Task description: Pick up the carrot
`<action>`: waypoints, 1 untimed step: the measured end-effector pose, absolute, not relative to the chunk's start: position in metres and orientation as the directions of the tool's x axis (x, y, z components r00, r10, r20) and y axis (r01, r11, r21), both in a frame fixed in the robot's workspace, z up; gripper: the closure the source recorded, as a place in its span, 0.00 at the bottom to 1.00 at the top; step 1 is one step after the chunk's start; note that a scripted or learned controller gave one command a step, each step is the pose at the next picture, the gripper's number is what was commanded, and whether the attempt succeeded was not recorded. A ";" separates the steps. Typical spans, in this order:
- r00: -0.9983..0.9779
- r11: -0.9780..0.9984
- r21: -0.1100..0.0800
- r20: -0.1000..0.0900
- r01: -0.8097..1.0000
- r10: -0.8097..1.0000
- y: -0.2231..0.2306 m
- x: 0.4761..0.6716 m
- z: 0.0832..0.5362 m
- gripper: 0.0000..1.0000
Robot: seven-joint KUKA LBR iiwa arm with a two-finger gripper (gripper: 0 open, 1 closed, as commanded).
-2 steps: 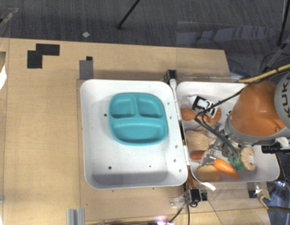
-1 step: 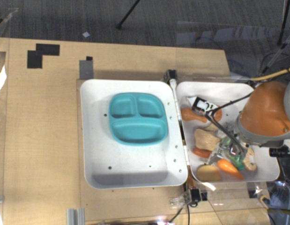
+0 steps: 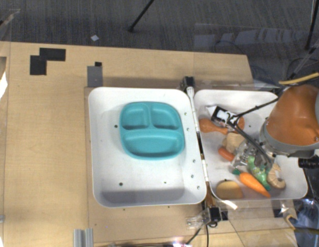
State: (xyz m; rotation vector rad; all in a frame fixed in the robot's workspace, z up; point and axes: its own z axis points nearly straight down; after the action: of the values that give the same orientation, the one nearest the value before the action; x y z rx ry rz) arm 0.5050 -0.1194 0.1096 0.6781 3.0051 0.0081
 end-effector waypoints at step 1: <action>-0.901 0.903 0.019 -0.057 0.430 0.430 -0.119 0.505 0.109 0.00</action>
State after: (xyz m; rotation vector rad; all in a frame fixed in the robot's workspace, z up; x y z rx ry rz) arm 0.5046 -0.1193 0.1091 0.6803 3.0060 0.0086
